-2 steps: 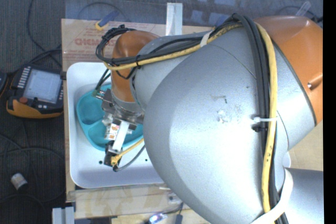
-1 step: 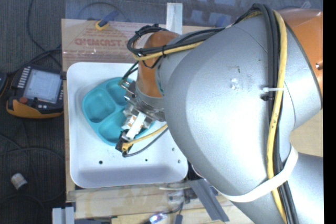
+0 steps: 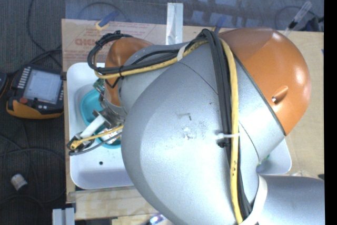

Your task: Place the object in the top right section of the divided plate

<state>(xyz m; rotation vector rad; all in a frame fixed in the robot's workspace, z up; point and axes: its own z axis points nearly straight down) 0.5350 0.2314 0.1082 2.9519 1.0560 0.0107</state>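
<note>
Camera view: the arm (image 3: 210,129) covers most of the bench, reaching in from the right across to the left bin (image 3: 79,168).
Plate: a teal divided plate (image 3: 88,105) lies in the left bin, toward its far end. Just its left arc shows past the wrist; the rest is under the arm.
Gripper: the gripper (image 3: 105,125) is low over the plate's near right part, at or just above its rim. Whether it is released, clenched or grasping something, I cannot tell; the wrist hides its working end.
Object: nothing in the frame can be safely named as the object. It may be under the wrist, in the gripper or already on the plate; I cannot tell which.
Top right section: hidden by the wrist, so whether it is filled is not visible.
Progress: judging by the gripper's place over the plate, this looks like the placing step or close to it. What is left is likely to let go and lift clear, but no finished placement can be confirmed.
Object's heading and long axis: cannot tell, as it is hidden.
Right bin: one white corner (image 3: 281,163) shows past the arm.
</note>
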